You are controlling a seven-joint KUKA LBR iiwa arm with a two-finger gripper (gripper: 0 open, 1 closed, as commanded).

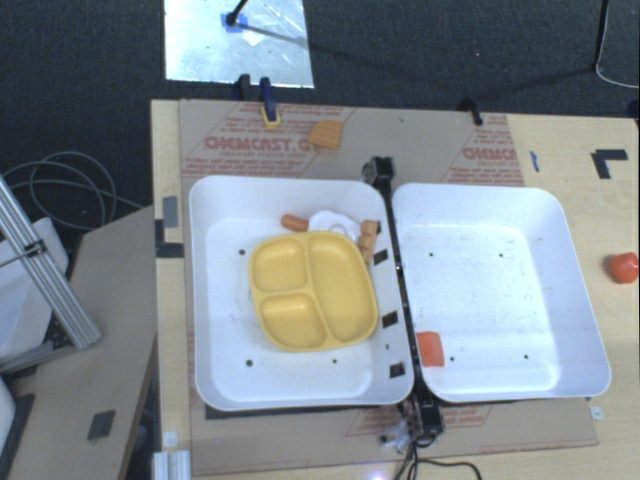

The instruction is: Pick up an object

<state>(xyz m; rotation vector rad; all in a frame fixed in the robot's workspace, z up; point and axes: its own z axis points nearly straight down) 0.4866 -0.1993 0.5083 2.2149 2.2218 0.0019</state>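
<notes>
On tabletop (560, 143), two shallow white bins side by side, touching along their inner rims. Left bin (215, 268): yellow three-compartment tray (312, 290) lying flat at ctr, compartments up. Just beyond its far edge, small orange sausage-shaped piece (294, 223), a white obj (333, 222) partly hidden by the tray (shape unclear), and a small tan block (369, 235) near the bin's right wall. Right bin (575, 288): one orange-red block (429, 348) at near-left corner, close to the divider betw bins; rest of floor shows only faint scuffs and small dark dots.

Outside bins: tan/orange wedge (326, 134) on cardboard sheet beyond left bin; blue/yellow clamp (268, 103) at far edge of board; orange-red obj (623, 267) on tabletop right of right bin, well apart from it. Shiny foil-like sheet (238, 26) on dark floor, far left. Cables (65, 190) and metal frame (45, 278) at left.

Pincer: state cannot be told; nothing seen lifted, all objs resting on surfaces
</notes>
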